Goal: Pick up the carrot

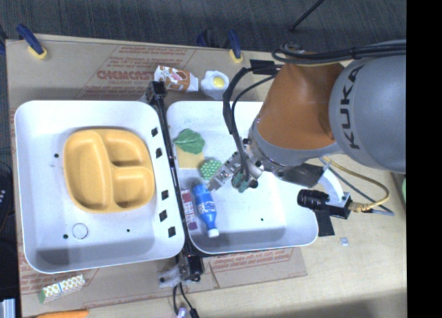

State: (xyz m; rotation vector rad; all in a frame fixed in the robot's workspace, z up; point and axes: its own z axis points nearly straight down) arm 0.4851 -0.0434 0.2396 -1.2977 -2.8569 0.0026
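Single overhead view. Two white bins sit side by side on a cardboard-covered bench [103,68]. The left bin [31,192] holds a yellow compartment tray [109,169], roughly centred in it. The right bin [276,230] holds a green leaf [190,141] near its upper left, a green bumpy item [209,169] below the leaf, a blue bottle [206,209] lying lower left with its white cap toward the bottom of the frame, and a dark red bar-shaped item [188,209] just left of the bottle against the bin's left wall. The arm [324,113] enters from the right and covers the upper right of the right bin. The gripper [231,175] is low over the middle of that bin, just right of the green bumpy item and above the bottle (contact with either cannot be judged). Whether the gripper is wide or narrow cannot be told, and nothing can be seen held in it. The carrot [61,314]: the only candidate is an orange, elongated strip at the bottom-left edge of the frame, on the bench outside both bins, cut off by the frame, well apart from the gripper; identity uncertain. Just above it lies a small green-and-white packet [63,287]. Above the bins, on the cardboard: a small brown-and-white carton [173,78] and a white-and-yellow item [216,83].
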